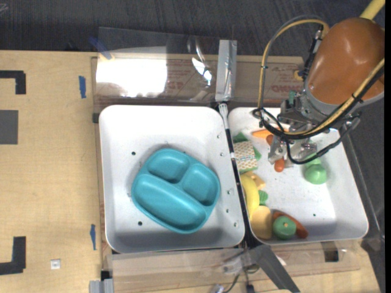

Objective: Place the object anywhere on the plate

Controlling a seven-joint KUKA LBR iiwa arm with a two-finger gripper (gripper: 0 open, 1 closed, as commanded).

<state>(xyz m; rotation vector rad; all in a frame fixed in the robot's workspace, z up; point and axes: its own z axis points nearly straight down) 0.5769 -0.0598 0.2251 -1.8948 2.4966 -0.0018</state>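
Wooden bench (43, 182) bearing white bins (116, 224)

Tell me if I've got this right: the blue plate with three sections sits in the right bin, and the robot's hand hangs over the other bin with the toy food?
Not quite. The camera view shows the blue plate in the left bin, not the right. The rest stands: the plate has three sections, and the hand hangs over the right bin, among the toy food.

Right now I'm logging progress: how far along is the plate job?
Nothing looks done: the teal plate in the left bin carries no object. In hand: the gripper is down in the right bin, by a small orange piece. Picking and placing remain.
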